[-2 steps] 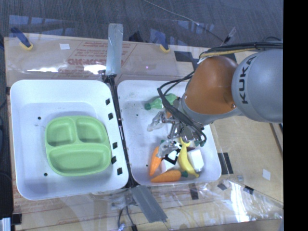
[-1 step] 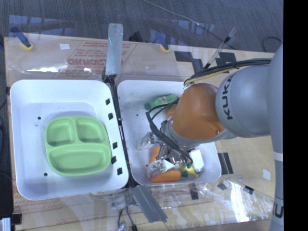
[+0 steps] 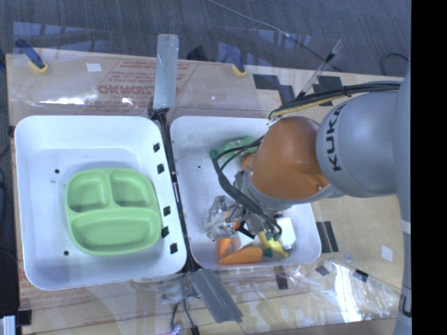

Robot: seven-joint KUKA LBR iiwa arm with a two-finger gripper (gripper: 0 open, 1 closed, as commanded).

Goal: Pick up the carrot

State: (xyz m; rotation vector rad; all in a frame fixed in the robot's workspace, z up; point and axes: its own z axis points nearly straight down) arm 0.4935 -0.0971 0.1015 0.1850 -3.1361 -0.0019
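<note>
Against the right bin's (image 3: 183,187) near wall, carrot (image 3: 241,256); pincer (image 3: 227,222) grip possibly unreadable.

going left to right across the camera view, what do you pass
left bin → green divided plate → right bin → gripper → carrot → arm's orange band

Grey KUKA-lettered arm (image 3: 363,142), orange band (image 3: 288,159) above wrist, black cables along housing, metallic two-finger gripper (image 3: 225,218).

Orange carrot (image 3: 241,255) lies flat by the right bin's (image 3: 192,187) near wall
</note>
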